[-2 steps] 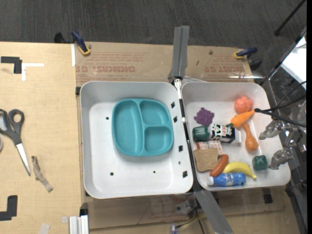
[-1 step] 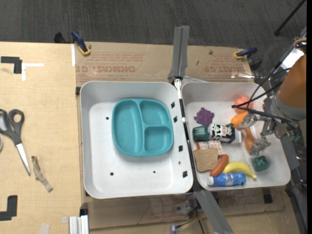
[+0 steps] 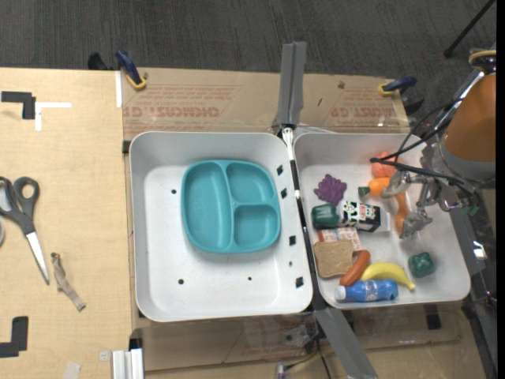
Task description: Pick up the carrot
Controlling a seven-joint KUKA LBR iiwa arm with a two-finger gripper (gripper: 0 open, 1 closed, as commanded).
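One carrot (image 3: 402,208) hangs upright between the fingers of the gripper (image 3: 404,204), closed on it over the right bin (image 3: 450,290). Below lie one banana (image 3: 388,272), one blue bottle (image 3: 368,292), one purple grape bunch (image 3: 331,189); the carrot's top is hidden.

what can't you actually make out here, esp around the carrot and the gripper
- Gripper fingers: too small and blurred against the metal hardware in the camera view to read.
- Carrot: partly covered by the gripper; whether it is gripped is unclear.
- Arm: cut off by the right edge.
- Carton print: too small to read.
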